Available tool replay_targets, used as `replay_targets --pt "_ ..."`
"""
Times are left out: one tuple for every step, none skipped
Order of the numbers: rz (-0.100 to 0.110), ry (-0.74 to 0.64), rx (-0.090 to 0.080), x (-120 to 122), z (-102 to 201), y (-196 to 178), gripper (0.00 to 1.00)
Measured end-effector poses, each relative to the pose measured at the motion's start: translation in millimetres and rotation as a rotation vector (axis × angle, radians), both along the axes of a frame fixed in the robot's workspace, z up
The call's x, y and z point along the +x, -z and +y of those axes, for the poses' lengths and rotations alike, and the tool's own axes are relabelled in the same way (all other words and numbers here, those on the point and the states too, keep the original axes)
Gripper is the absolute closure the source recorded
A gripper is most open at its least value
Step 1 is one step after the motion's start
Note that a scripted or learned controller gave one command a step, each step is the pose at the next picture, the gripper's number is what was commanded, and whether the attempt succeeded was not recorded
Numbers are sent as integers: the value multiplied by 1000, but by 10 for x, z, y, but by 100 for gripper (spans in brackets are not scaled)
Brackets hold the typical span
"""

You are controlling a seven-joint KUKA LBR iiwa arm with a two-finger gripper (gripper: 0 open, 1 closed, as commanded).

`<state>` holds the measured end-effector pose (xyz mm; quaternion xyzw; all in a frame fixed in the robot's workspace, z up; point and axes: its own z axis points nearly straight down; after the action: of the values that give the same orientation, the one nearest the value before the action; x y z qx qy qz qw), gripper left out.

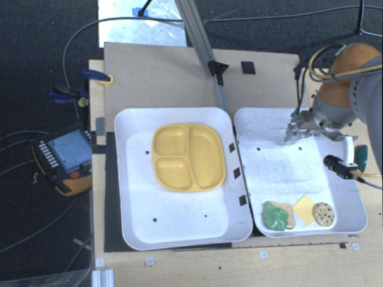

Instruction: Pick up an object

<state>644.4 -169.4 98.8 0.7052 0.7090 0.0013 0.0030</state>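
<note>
Three small toy foods lie along the near edge of the right bin (281,172): a green leafy piece (275,216), a yellow cheese slice (304,210) and a round chocolate-chip cookie (324,213). My gripper (292,134) hangs low over the far part of this bin, well away from those pieces, and I see nothing in it. The grey arm with its orange band (353,61) comes in from the right. A yellow divided plate (188,157) lies in the left bin (134,178).
A slanted metal pole (197,31) ends at a black clamp (217,69) behind the bins, on the brown board (155,76). A small black square (248,67) lies on that board. Cables and a blue-screened device (66,151) sit off the bench at left.
</note>
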Motion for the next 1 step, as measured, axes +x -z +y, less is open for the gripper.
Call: replay_targets --pt "0 -1 1 49 45 -456 100"
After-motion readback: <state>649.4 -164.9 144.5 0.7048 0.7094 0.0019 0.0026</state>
